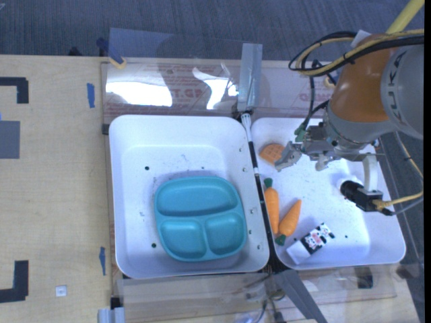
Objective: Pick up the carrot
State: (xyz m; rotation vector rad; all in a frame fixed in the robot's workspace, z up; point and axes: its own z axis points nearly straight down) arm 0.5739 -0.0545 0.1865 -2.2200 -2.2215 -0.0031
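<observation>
I see the arm (377,79) reaching in from three o'clock, orange band up, wrist bent down over the right bin (387,247). The gripper (291,155) hangs at the bin's ten o'clock corner, just beside an orange bun (271,153); I cannot tell how far it is spread. Two carrots lie at the bin's eight o'clock side: one (271,208) along the left wall, the other (290,218) tilted beside it. A teal tray (199,215) sits in the left bin (128,180).
</observation>
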